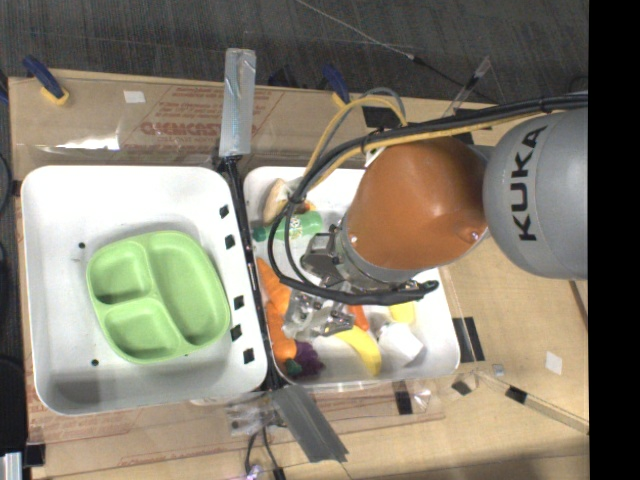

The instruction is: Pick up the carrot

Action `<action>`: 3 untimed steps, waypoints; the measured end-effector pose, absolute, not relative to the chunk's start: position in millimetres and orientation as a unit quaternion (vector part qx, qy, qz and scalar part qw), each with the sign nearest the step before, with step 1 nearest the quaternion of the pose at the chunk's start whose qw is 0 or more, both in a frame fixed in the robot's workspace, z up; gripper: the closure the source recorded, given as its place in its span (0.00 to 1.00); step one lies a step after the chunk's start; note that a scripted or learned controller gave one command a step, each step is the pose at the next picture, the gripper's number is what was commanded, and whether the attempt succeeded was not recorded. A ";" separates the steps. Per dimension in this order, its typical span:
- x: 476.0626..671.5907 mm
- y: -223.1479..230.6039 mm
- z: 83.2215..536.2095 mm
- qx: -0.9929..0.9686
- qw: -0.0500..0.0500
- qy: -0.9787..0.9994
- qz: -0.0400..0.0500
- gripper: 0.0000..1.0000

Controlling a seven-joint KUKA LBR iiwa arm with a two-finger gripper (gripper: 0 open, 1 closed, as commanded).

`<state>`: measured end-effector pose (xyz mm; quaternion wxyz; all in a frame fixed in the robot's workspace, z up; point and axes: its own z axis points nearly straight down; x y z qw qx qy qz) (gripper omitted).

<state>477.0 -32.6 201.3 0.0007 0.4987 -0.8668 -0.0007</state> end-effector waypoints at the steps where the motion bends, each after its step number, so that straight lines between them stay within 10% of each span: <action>1: 478.7 -30.4 211.3 0.502 0.000 -0.865 0.000 1.00; 3: 500.6 -36.0 225.1 0.435 -0.002 -0.900 0.000 1.00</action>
